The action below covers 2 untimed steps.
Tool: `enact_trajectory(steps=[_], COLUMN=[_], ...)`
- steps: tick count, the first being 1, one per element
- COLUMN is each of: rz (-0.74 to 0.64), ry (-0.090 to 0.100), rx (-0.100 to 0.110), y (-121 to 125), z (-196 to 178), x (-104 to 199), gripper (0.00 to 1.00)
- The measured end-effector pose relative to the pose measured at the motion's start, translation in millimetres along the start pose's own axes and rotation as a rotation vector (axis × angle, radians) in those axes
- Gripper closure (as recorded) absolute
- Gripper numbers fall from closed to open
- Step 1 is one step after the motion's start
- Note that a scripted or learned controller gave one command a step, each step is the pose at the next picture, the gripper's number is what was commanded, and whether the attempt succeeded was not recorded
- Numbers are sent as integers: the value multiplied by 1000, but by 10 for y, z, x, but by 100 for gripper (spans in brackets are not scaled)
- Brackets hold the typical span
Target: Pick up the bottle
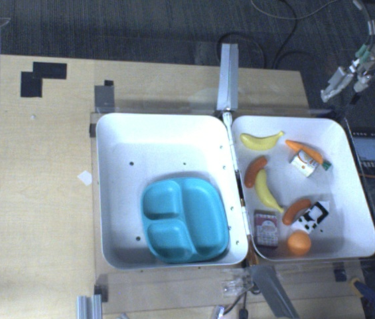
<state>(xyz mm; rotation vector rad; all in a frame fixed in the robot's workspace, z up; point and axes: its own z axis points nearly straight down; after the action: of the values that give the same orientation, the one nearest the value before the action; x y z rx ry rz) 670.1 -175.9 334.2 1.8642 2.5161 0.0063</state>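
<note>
The bottle (pixel 303 165) is small and white with a green cap. It lies on its side in the upper right of the right bin (pixel 356 178), just below an orange carrot (pixel 305 150). My gripper (pixel 344 88) hangs above the bench beyond the right bin's far right corner, well away from the bottle. Its fingers look open with nothing between them.
The right bin also holds two bananas (pixel 261 139) (pixel 265 190), two reddish sausages (pixel 255 170) (pixel 297 209), a red can (pixel 266 228), an orange (pixel 299 243) and a black-and-white item (pixel 314 216). A blue divided plate (pixel 185 219) lies in the left bin (pixel 127 151).
</note>
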Motion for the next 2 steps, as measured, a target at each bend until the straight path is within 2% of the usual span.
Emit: enact_trajectory(steps=[1, 2], rz=[-132, 85], ry=[4, 3], rx=[4, 4], y=[42, 31], z=[1866, 2469], x=[196, 173], gripper=[0, 0])
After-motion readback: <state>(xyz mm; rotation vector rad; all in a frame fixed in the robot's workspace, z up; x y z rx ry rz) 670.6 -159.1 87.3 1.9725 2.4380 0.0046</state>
